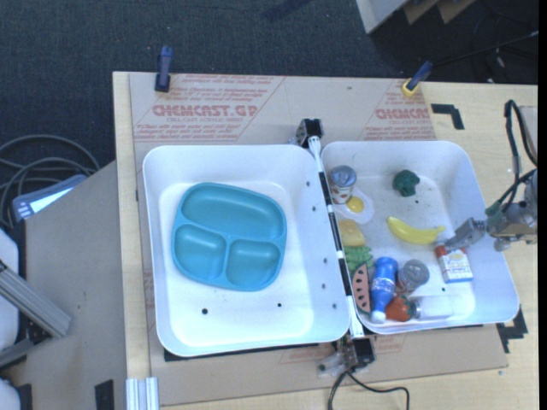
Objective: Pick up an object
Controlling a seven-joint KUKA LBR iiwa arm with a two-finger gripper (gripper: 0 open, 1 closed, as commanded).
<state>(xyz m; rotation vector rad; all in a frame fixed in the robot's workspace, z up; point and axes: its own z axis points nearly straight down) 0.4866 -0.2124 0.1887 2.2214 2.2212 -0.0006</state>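
Dark carpet surrounds a wood worktop [256, 101] w/ two white bins side by side. Left bin [171, 314] has a blue divided plate [229, 236]. Right bin [479, 297] is cluttered: small can [343, 178] near the divider, green piece [406, 182] at back, banana [414, 230] mid-bin, blue bottle [384, 280], watermelon slice [362, 287] and red piece [398, 310] toward the front. Pincer [455, 239] comes in from right edge, low over the bin, tips just above a red-and-white carton [457, 266] & just right of the banana's end. Can't tell if it's wide or narrow; nothing visibly held.
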